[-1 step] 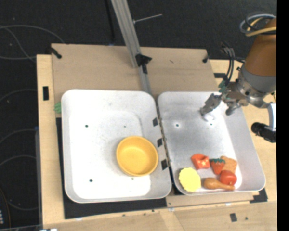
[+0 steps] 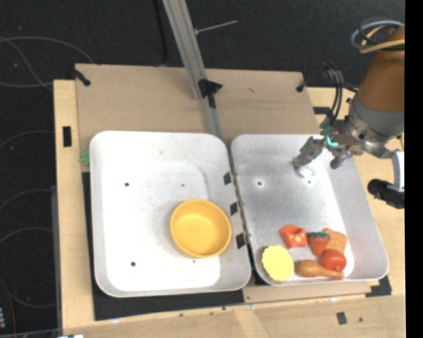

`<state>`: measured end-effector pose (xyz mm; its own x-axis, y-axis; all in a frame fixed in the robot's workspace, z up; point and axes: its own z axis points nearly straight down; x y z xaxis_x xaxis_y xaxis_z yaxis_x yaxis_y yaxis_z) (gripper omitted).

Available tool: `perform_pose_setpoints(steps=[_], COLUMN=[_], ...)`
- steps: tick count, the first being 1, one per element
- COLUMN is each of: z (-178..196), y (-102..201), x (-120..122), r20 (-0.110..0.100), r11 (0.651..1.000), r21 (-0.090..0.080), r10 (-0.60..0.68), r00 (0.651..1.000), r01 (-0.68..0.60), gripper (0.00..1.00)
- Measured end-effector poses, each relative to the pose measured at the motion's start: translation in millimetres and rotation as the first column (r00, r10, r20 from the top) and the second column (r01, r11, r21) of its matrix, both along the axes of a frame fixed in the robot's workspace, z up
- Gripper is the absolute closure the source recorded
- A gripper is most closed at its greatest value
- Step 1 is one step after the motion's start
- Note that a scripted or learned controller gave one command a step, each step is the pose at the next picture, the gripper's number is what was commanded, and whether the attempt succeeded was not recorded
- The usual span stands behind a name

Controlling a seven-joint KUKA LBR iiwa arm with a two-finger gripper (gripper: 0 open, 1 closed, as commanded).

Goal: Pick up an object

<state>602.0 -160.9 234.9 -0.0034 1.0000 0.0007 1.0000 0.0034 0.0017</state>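
A tan wooden bench stands on a dark floor and carries two shallow white bins. The left bin holds a round yellow plastic bowl near its right wall. The right bin holds a cluster of toy food, yellow, red and orange, at its near edge. Over its far right corner hangs the grey two-finger gripper, fingers spread apart, gripping nothing, well apart from the toys.
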Motion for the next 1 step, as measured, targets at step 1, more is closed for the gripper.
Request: perform_pose_setpoints(steps=[1], z=[-60.5], y=[-0.6], x=[6.1], r20=[-0.006], r11=[1.000], r21=[-0.004], r10=[-0.003], r00=[1.000], r01=[0.003], gripper=[0.00])
